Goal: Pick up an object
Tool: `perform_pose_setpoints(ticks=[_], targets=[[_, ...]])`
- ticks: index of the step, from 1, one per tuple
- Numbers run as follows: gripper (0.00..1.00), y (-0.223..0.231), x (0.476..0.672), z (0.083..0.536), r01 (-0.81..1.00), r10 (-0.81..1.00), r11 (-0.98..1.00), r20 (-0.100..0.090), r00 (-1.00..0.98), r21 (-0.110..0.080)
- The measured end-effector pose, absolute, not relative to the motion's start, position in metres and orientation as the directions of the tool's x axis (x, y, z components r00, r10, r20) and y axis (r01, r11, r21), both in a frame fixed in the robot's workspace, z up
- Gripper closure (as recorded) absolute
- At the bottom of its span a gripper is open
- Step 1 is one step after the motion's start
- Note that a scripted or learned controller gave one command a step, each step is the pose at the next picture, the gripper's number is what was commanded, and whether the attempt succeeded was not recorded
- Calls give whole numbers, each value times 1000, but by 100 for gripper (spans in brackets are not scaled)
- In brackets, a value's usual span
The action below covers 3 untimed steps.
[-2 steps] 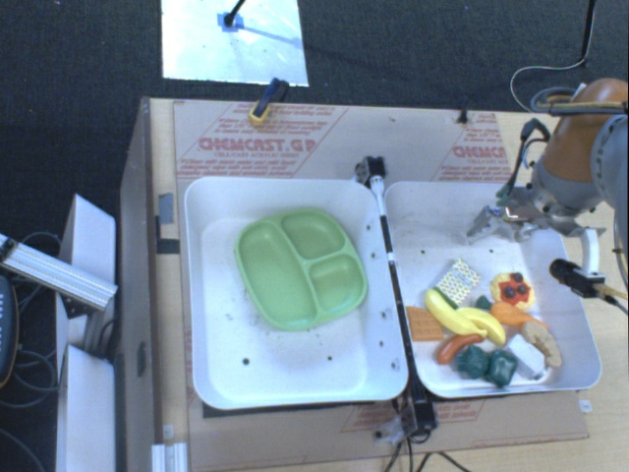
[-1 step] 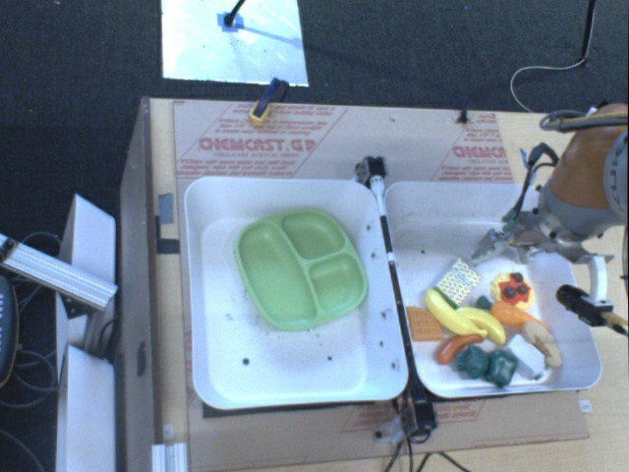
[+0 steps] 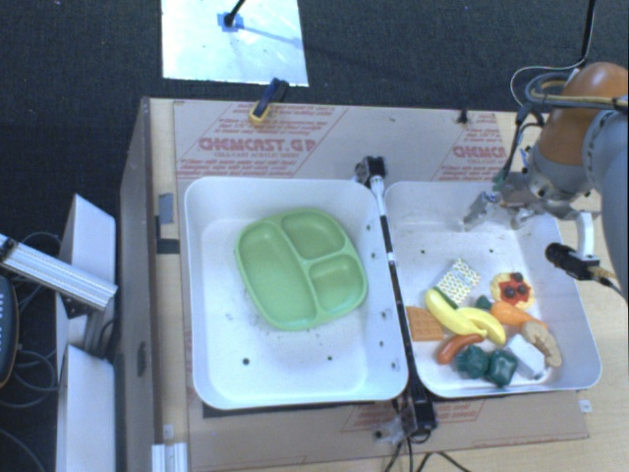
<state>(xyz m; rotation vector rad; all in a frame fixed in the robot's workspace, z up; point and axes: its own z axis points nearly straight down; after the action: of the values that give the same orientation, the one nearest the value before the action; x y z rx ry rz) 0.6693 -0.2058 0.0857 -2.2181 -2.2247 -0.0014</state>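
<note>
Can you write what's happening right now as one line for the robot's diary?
pincer: above right bin far end, holding nothing | toy food pile: near corner, untouched | green tray: left bin

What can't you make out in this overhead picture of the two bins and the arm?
- The hand, camera view: too small and blurred to tell if its fingers are open or shut.
- The arm: cut off by the picture's right edge.
- The toy food pile in the right bin: the pieces overlap, so lower ones are partly hidden, and the dark green pieces are too small to identify.
- The green tray: what its compartments hold is unclear.
</note>
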Motion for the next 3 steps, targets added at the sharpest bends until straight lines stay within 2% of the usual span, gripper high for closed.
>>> perform_pose_setpoints(ticks=[1, 2, 3], targets=[[0, -206, 653, 85, 1000, 1000, 2, -1, -2, 3], [0, -207, 574, 84, 1000, 1000, 1, 0, -1, 1], [100, -207, 576, 95, 1000, 1000, 2, -1, -2, 5]])
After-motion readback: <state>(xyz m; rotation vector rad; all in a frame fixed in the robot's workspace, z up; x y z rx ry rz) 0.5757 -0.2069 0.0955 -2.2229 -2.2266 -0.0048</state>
